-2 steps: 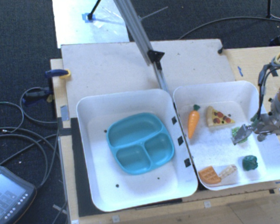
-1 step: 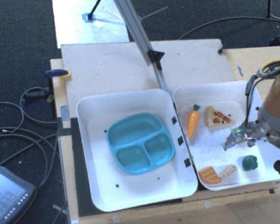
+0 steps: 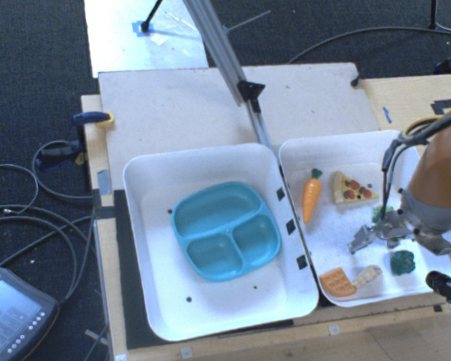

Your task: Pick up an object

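So the likeliest pick here is whatever sits under the jaws [image 3: 364,239] in the right bin [image 3: 298,208], roughly mid-bin, and honestly we can't make out what that is or whether the jaws are spread or closed, the metal bits blur together, so we can't tell if anything's held. Around that spot: a green broccoli-looking piece [image 3: 402,262] just beside it toward the bin's right edge, a pizza slice [image 3: 352,188] toward the far edge, a carrot [image 3: 312,195] near the bin's left wall, and an orange wedge [image 3: 338,282] touching a pale stick-shaped thing [image 3: 368,275] at the near edge. The left bin [image 3: 148,246] carries a blue divided plate [image 3: 225,230] in its middle, well apart from the action. If we're doing this step right, we'd say centre over one piece, come straight down, and keep off the near-edge pair since they touch and could get dragged together. The broccoli looks lumpy, so it might roll out of a shallow pinch.
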